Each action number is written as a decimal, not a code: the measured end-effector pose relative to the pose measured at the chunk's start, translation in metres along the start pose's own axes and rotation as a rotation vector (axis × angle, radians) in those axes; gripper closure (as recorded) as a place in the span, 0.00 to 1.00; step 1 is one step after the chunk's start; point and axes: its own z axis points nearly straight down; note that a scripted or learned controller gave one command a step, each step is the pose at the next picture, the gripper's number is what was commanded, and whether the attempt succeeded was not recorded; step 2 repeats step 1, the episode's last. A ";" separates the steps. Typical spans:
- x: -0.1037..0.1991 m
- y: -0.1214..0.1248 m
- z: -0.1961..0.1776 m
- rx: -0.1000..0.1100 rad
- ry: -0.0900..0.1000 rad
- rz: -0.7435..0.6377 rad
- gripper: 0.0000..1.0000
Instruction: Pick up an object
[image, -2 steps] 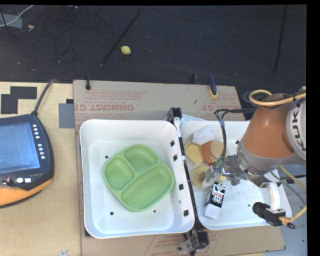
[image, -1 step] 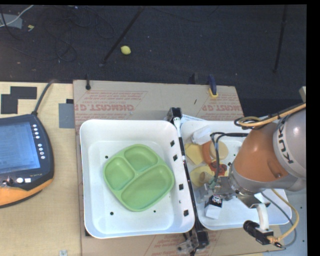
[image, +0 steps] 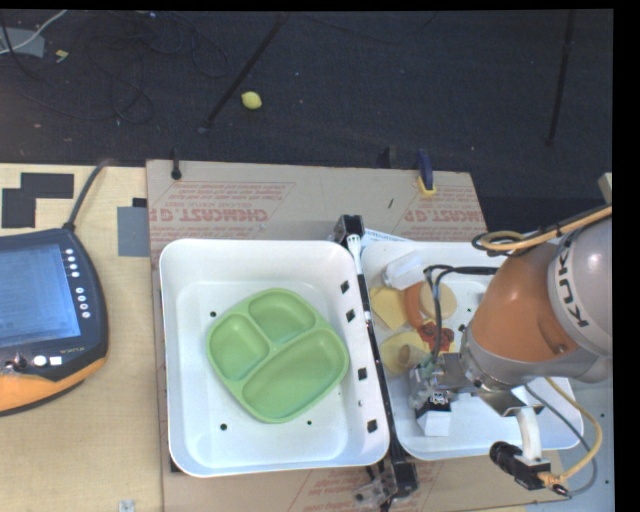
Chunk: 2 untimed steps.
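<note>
Item 1, nearest you: the end effector (image: 436, 392) is hanging low inside the right bin (image: 470, 448), at that bin's near-left part, under the orange-banded arm (image: 530, 310). You are looking at a dark cluster of hardware there, and you cannot tell how it is set or whether anything is caught in it.

Item 2: a small white block (image: 434, 423) is lying just beside the end effector, on its near side (touching or apart, you cannot say).

Item 3, farther in: yellow and tan pieces (image: 398, 322) are crowding the same bin's left side, partly under the arm.

Item 4, left bin (image: 190, 300): a green divided plate (image: 278, 352) is lying flat, well apart from the arm.

Judgement: you are watching the reach-and-descend step, with no lift yet evident. The next move is likely calling for a closing on one nearby piece, then a straight rise.
</note>
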 end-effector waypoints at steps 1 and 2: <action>0.068 0.046 -0.086 -0.017 -0.001 -0.015 1.00; 0.068 0.046 -0.086 -0.017 -0.001 -0.015 1.00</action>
